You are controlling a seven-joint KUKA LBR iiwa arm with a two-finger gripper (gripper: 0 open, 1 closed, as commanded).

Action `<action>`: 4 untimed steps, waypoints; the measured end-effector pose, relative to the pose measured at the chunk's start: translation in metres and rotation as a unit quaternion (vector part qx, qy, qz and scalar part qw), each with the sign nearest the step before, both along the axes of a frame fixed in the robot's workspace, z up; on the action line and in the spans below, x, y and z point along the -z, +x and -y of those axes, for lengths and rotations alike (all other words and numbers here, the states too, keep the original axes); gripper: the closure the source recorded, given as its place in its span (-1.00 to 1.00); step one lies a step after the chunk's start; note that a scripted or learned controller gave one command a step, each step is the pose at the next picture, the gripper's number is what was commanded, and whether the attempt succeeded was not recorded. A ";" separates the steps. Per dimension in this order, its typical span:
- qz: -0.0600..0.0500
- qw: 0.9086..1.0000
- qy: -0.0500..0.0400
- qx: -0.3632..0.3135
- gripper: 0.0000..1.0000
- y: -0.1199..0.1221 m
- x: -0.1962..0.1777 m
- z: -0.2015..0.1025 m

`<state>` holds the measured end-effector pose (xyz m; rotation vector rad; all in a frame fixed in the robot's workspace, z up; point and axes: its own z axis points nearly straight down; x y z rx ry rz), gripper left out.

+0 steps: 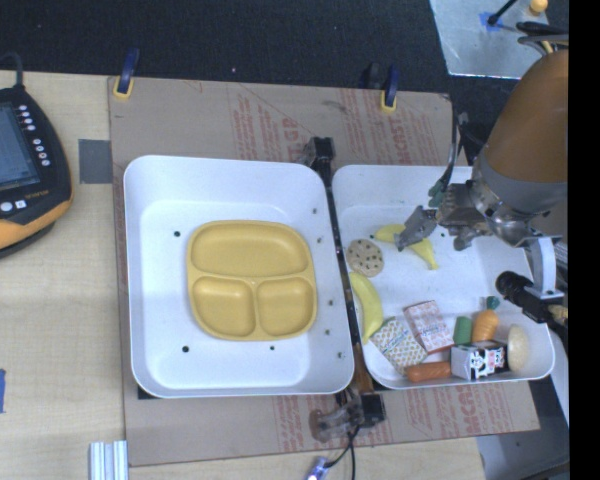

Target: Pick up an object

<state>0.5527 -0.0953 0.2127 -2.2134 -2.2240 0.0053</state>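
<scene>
The right bin (380,183) holds the loose objects. A small yellow banana (423,251) lies near its middle, and my gripper (442,231) hangs just above it, reaching in from the right. The fingers (416,232) stand apart, open, with nothing between them; the left one overlaps the banana's upper end. A round speckled cookie (365,257) and a larger yellow-green banana (368,305) lie by the bin's left wall. Along the front lie two patterned packets (412,333), an orange carrot (428,372), a cow-print carton (478,360), an orange bottle (485,325) and a pale bread roll (520,348).
The left bin (150,268) holds a yellow divided plate (252,276). A teach pendant (15,173) lies on the bench at far left. Clamps (388,86) pin the cardboard mat at the back. The arm's bulky wrist (525,158) covers the right bin's far right corner.
</scene>
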 end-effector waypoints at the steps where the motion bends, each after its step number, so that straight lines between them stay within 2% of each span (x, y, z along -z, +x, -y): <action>1: -0.001 1.000 -0.001 0.000 -1.00 0.037 0.122 0.045; 2: 0.001 1.000 0.000 0.001 -1.00 0.098 0.120 0.070; 3: 0.001 1.000 0.000 -0.001 1.00 0.098 0.110 0.070; 4: 0.003 1.000 0.000 0.001 1.00 0.103 0.063 0.012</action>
